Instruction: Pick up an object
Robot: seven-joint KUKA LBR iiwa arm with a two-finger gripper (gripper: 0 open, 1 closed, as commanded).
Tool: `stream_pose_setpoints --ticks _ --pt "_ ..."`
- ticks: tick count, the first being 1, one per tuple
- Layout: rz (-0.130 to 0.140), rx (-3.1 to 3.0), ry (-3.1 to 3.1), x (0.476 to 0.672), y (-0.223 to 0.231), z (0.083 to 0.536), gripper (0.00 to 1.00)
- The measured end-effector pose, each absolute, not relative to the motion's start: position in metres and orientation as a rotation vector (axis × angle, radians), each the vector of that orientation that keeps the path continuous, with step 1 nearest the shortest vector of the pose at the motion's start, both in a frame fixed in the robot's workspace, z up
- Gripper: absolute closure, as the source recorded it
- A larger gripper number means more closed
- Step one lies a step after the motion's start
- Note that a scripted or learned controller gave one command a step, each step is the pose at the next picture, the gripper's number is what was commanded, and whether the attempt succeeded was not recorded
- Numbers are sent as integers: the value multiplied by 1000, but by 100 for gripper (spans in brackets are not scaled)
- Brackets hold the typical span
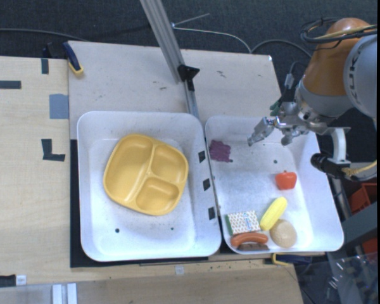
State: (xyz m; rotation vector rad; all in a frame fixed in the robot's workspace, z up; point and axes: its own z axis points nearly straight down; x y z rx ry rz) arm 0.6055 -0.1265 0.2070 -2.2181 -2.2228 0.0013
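Gripper (pixel 270 133) poised high over the far end of the right bin (pixel 316 170), fingers spread and holding nothing. Nearest target, a red pepper-like piece (pixel 286 180), just below; corn (pixel 273 213), potato (pixel 283 234), sausage (pixel 249 239) and patterned block (pixel 242 221) crowded in the near corner. Likely risks: glancing off the small round piece, or fouling neighbours in that cluster.

Single fixed overhead camera, slanted down over both bins (pixel 206 189).
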Motion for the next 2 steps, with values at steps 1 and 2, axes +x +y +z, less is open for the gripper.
stream_pose_setpoints --ticks 1,2 --pt "-9 -2223 -2232 654 -117 293 0" --pt "6 -2208 -2223 595 -5 201 0"
